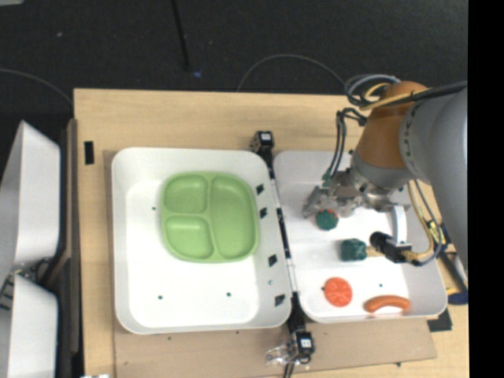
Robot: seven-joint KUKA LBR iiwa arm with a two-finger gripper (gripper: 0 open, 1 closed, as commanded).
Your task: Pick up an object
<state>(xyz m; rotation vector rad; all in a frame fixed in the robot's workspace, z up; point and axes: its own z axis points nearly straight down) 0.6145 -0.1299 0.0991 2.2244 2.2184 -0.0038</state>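
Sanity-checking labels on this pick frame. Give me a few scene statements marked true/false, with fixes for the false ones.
1. The green divided plate lies in the left bin. True.
2. The plate has two compartments. False: it has three.
3. The gripper is over the right bin, just above a small teal round object. True.
4. The orange round object sits in the left bin beside the plate. False: it lies in the right bin, near its front edge.
5. The orange sausage-shaped object lies to the right of the orange round object. True.
6. The dark green block rests on the plate. False: it lies in the right bin.
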